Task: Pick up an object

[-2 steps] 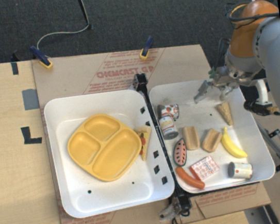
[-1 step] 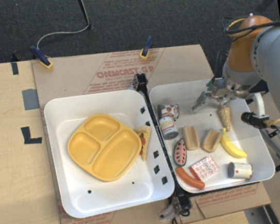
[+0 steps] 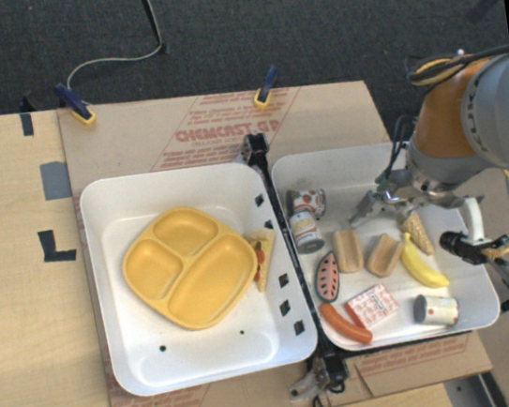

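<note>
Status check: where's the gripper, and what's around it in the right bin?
Gripper low over right bin, nothing seen between fingers. Banana and bread piece just below it. Can to its left.

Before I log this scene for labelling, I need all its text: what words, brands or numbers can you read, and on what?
"CHEMCAST GP", in red print on the cardboard sheet under the two bins; the smaller red lines around it are too blurred to read.
The can in the right bin has a label, too small to read.
The red and white packet carries print, also too small to read.
</note>
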Controlling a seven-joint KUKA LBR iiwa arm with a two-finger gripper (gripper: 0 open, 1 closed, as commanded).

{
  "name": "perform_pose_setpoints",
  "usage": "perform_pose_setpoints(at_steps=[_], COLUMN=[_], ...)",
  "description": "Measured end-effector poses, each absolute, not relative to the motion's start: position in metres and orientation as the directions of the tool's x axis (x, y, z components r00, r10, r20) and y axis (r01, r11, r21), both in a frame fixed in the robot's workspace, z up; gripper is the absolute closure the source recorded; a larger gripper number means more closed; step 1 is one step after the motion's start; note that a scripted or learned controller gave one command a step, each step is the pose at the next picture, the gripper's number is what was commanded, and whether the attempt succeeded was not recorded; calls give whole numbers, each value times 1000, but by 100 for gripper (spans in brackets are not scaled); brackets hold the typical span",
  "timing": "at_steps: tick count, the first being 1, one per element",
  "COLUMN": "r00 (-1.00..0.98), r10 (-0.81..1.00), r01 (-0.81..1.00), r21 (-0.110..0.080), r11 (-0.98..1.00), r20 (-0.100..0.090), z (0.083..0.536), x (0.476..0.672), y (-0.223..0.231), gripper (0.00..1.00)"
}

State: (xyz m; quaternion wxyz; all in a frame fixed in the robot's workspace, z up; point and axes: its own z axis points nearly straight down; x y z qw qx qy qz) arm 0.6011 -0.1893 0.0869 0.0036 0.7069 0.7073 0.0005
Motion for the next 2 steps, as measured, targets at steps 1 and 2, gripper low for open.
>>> perform_pose_setpoints(at_steps=[1,2], r00=[0,1], r10=[1000,1000], r01=[1000,1000], r21=[8,7], r11=[0,-1], r20=[-5,-6], z=[87,96], x=[565,565], y=[-174,-175], gripper=[0,100])
